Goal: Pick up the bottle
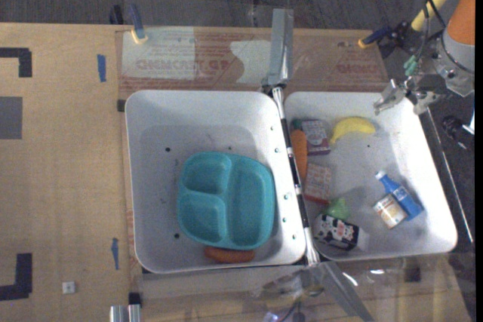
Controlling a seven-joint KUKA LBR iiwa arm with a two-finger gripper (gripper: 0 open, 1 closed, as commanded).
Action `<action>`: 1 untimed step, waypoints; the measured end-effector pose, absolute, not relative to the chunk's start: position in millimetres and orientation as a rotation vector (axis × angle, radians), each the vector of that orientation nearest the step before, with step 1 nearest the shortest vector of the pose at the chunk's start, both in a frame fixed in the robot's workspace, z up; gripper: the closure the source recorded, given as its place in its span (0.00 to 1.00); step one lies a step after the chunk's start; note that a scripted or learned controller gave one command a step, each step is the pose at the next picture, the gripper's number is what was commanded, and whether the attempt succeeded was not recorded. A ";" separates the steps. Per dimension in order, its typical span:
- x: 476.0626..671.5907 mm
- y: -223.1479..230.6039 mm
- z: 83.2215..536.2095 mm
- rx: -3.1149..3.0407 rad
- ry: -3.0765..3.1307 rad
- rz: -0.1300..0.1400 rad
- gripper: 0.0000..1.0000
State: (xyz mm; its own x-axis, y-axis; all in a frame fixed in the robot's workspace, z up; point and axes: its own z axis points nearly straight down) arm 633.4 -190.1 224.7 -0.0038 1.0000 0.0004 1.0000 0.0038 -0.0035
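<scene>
The table is the biggest thing, flat and light brown, with some black marks and bits of blue tape on its left side. Two white bins sit on it side by side, touching in the middle.

The left bin holds a big teal plate with three parts in it. An orange thing peeks out from under the plate's near edge.

The right bin holds lots of small things. The arm comes in at the top right corner, grey with an orange band, and yellow and blue wires run by it. The gripper hangs over the far right corner of the right bin, up above the rim. It is too small and blurry to tell if it is released or clenched, and nothing can be seen in it.

The bottle lies on its side near the right wall of the right bin. It is blue with a white cap that points up and left. A small round can lies right beside it, touching it.

A yellow banana lies near the far side of this bin. A carrot lies along the left wall. A little red box sits next to the carrot, and another small box lies below it. A black and white carton lies at the near left, with a small green thing just above it.
</scene>
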 end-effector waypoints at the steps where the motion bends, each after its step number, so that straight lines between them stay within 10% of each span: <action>1: 585.2 -213.5 112.5 -2.369 -2.053 0.003 0.00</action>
